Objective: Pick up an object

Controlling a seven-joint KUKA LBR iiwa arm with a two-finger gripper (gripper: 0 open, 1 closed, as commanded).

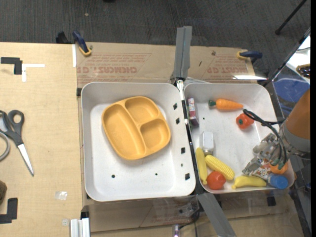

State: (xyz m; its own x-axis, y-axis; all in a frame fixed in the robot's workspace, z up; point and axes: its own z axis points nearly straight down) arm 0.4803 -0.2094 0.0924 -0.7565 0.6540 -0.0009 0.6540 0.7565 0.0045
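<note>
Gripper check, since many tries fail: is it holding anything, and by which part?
Cannot be told: the gripper sits low among toys in the right bin, nothing visibly gripped.

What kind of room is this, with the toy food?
Probably a robot lab or workshop: two white bins clamped to a wooden bench, a robot arm reaching over toy vegetables, scissors lying nearby.

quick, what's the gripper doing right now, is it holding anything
Gripper: low in the right bin, beside the banana; open or shut cannot be told, and nothing is visibly held.
</note>
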